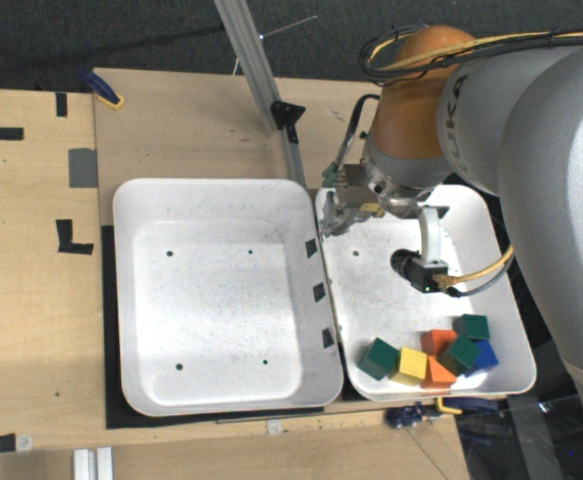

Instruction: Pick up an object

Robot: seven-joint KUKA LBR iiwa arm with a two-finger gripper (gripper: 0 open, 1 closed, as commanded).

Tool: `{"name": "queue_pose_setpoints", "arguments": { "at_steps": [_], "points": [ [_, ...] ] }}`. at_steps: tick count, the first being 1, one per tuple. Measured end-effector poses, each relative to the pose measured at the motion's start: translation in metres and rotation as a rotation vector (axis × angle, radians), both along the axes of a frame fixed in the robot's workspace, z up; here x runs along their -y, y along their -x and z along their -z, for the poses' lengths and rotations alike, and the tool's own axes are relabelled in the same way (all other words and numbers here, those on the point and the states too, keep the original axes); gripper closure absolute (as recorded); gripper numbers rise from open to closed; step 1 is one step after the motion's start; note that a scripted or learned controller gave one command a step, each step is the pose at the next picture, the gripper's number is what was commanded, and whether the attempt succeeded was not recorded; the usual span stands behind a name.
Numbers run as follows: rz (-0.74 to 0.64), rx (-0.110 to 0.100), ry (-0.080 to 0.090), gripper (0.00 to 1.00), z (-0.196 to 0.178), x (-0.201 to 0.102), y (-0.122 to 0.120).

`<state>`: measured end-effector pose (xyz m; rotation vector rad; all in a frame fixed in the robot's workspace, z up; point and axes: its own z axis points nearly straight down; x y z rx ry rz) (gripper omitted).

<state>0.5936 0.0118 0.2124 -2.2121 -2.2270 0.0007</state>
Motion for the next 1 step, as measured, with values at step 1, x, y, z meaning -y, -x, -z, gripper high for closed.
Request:
{"name": "queue_pose_setpoints", "arguments": {
  "at_steps": [1],
  "points": [
    [-0.001,0.002,-0.001,1.00,-0.0157,-0.0573,0.0016]
  ]
}}
